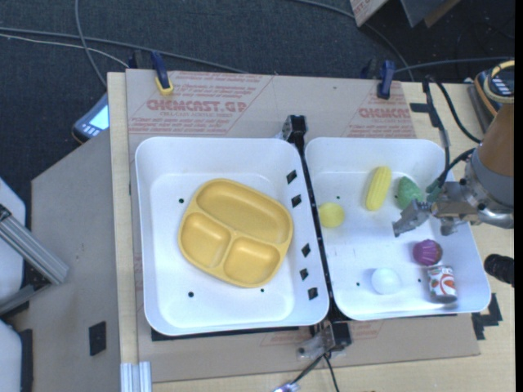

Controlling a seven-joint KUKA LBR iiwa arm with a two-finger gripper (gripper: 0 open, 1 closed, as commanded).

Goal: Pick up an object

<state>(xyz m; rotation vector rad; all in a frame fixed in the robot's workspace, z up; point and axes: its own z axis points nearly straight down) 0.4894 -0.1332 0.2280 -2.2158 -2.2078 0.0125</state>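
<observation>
**Gripper over right bin, nothing seen in its grasp**

Right bin [353, 305], nearest edge first: white ball [385, 281] near the front wall, and to its right a small red-and-white can [442, 284] close to the front right corner. Just behind the can, a purple round object [426, 252]. Further back, the gripper [411, 217] reaches in from the right above the bin floor; cannot tell if it is released or clenched, and nothing shows between its tips. Small yellow ball [331, 215] at the bin's left side. Green object [408, 191] just behind the gripper, with a yellow corn cob [377, 188] left of it. Left bin [155, 300] holds a yellow divided plate [235, 232], centred.
</observation>
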